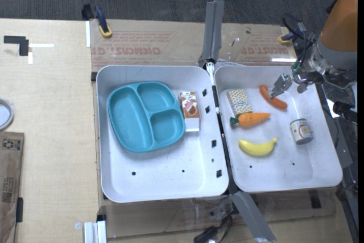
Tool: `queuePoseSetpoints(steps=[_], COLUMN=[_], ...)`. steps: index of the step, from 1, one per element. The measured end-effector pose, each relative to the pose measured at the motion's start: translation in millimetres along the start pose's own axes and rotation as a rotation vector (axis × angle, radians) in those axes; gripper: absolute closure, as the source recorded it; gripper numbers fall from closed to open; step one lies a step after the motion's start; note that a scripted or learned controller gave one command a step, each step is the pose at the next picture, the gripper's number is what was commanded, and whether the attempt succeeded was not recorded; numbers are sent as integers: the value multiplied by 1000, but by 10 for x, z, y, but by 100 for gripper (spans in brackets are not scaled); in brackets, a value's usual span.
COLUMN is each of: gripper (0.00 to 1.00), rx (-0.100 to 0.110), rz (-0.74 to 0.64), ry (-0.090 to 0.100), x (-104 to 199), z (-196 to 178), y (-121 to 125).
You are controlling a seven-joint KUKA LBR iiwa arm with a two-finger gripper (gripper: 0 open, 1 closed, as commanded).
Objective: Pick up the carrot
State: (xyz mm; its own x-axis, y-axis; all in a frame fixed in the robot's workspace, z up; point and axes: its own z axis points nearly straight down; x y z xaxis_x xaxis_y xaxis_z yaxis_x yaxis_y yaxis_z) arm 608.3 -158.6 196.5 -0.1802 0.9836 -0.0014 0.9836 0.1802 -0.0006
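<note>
In the right bin (318, 176), the carrot (253, 119) is seen lying on its side near the middle, its green top pointing toward the divider between the bins and its orange tip toward the right. A patterned packet (239, 102) is placed just above it, a banana (257, 147) just below it, and a small can (301, 131) is set well to its right. A red chili (273, 98) is found up and to the right of the carrot, apart from it. The gripper (281, 87) is held over the bin's upper right part, just beside the chili's upper end, with its fingers set narrowly apart and nothing seen between them. The arm (341, 28) is extended in from the right edge, its orange band visible above the wrist. In the left bin (114, 179), a blue divided plate (147, 115) is laid at a tilt, and a small snack box (189, 105) is placed just beside its right rim.
</note>
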Motion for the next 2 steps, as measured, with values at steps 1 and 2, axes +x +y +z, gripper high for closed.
queuePoseSetpoints(steps=[1,2], gripper=[100,0], rx=[-1,-1], rz=[0,1], ry=[-2,-1], x=[-9,-9], z=[-91,-90], y=[4,3])
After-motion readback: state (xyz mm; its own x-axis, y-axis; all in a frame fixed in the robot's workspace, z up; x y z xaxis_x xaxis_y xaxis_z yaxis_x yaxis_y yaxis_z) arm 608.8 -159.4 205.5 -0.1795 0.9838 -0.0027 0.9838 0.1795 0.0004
